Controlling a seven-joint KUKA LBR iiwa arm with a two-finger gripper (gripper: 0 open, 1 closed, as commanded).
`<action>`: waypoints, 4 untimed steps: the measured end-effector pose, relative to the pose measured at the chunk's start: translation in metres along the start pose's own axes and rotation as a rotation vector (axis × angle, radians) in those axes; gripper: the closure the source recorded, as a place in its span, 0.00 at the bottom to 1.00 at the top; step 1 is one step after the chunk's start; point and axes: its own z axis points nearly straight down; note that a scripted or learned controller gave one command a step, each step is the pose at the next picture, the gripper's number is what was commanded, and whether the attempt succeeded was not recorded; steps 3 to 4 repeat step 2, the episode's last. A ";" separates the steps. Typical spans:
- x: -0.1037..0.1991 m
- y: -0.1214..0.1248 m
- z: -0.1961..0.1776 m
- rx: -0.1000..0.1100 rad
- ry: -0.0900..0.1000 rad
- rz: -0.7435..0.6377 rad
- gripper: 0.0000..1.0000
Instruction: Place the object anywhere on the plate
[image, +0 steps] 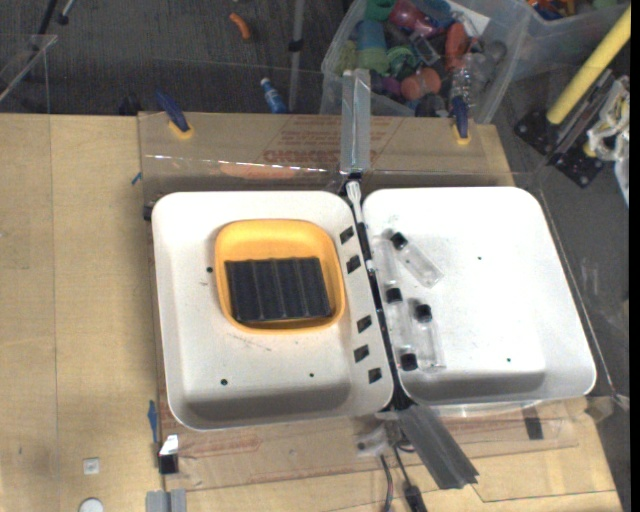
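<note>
**Inspector:** Firstly, the location of the task object?

**Assessor:** A dark ribbed rectangular block (277, 290) lies flat on the yellow plate (275, 231), inside the plate's rim. The plate sits in the left white bin (190, 385), toward that bin's upper right.

**Inspector:** Contents of the right bin (500, 250)?

**Assessor:** Several clear pieces with black ends (412, 266) lie along its left side, close to the wall shared with the left bin. Their exact type is too small to make out.

**Inspector:** State of the claw?

**Assessor:** I cannot tell whether it is wide, narrow or holding anything.

**Inspector:** Surroundings?

**Assessor:** Both bins rest on the wooden desk (70, 300). A clear tub of coloured items (420, 45) stands beyond the bins.
</note>
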 end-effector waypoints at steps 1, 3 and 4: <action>0.000 0.000 -0.016 -0.002 0.000 -0.283 1.00; 0.000 0.000 -0.015 -0.003 0.000 -0.563 1.00; 0.000 0.000 -0.015 -0.003 0.000 -0.563 1.00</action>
